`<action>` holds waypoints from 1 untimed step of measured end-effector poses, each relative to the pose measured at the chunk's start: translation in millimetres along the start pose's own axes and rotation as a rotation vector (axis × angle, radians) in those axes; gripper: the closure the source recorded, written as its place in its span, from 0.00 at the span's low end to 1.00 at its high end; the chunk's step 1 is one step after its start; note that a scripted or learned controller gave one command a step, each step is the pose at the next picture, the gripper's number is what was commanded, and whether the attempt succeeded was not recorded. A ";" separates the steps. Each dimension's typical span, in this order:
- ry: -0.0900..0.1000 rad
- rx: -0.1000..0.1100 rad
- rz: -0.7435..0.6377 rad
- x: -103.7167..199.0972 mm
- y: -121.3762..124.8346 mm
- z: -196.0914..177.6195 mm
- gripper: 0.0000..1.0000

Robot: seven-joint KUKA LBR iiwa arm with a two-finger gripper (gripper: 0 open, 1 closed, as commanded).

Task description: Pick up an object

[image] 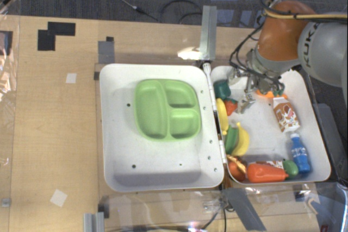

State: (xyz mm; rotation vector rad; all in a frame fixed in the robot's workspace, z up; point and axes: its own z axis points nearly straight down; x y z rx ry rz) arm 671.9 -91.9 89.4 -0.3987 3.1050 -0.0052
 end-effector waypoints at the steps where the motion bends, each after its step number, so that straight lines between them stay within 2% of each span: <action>1: -0.001 -0.001 -0.257 32.5 -37.6 -32.7 0.00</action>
